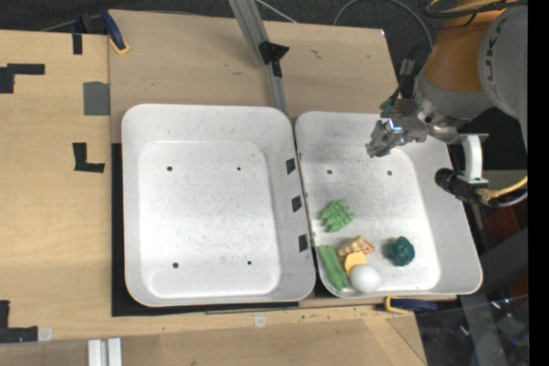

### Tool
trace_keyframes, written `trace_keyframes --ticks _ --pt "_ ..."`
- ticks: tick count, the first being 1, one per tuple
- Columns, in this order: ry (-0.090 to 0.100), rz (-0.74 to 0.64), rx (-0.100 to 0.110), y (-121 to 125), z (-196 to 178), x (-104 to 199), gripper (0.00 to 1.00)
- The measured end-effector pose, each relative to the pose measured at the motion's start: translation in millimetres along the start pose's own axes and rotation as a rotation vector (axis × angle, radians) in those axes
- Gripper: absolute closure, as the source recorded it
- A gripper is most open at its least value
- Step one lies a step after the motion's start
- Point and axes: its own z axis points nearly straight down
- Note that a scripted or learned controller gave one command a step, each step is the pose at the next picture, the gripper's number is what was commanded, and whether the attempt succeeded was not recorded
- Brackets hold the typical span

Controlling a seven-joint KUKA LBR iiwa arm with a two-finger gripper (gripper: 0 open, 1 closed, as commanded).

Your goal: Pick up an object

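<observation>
Camera view, starting at the near edge of the right bin (446,266): a white ball (365,278) sits in the near corner, touching a tan block (354,251) just behind it, with a long green piece (334,267) lying alongside to the left against the bin's inner wall. To the right of that cluster, a little apart, there's a dark green round lump (399,251). Farther back, a light green ridged toy (336,215) lies by itself on the bin floor. Beyond that, over the far part of the same bin, hangs the gripper (379,144), well apart from every object, nothing between its fingers; whether the jaws are parted or closed, I cannot tell from this angle. The grey and orange arm (467,56) reaches in from the right. The left bin (137,184) lies alongside.
</observation>
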Motion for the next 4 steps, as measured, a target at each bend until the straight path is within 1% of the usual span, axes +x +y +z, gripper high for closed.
trace_keyframes --ticks 1,2,3,4 --pt "0.001 0.0 0.002 0.7 -26.3 0.2 1.0" --pt "0.003 -0.004 0.007 -27.4 -25.7 49.9 1.0" --pt "0.003 -0.005 0.008 -43.9 -15.8 98.5 1.0" --pt "0.003 -0.005 0.008 -70.1 -17.6 148.2 1.0"
